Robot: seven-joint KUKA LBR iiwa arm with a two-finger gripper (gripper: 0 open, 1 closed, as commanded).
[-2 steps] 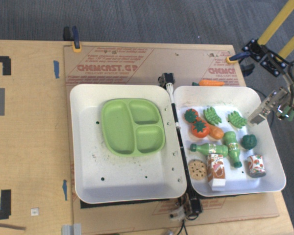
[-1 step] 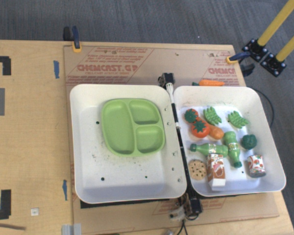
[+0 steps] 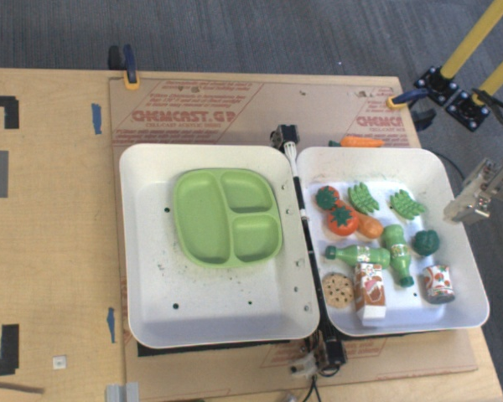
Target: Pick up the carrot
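Hovering at the right rim of the right bin (image 3: pixel 463 224), the hand (image 3: pixel 474 199) sits outside the pile of toy food, nothing visibly between its fingers; too small and blurred to tell how far open it is.

Landmark: the right bin. Carrot (image 3: pixel 368 224) lies inside it, upper-middle, orange, partly tucked under a leafy green piece (image 3: pixel 363 198) and touching a red tomato-like piece (image 3: pixel 340 219) on its left. Another red piece (image 3: pixel 328 197) sits nearer the bin's upper left. Second leafy green piece (image 3: pixel 406 203) toward the upper right of the bin, closest to the hand. Green bottle (image 3: pixel 396 254) upright-ish near the bin's centre, another green bottle (image 3: pixel 359 256) lying sideways just left of it. Dark green broccoli-like lump (image 3: pixel 426 242) on the bin's right side. Small can (image 3: pixel 437 283) at lower right, carton (image 3: pixel 370 293) at lower middle, cookie (image 3: pixel 338 290) at lower left.

Second orange carrot-like item (image 3: pixel 360 142) lies on the worktop (image 3: pixel 50 224) just beyond the bin's far rim.

Left of the right bin, touching it, left bin (image 3: pixel 151 308) holds a green divided plate (image 3: pixel 228 216).
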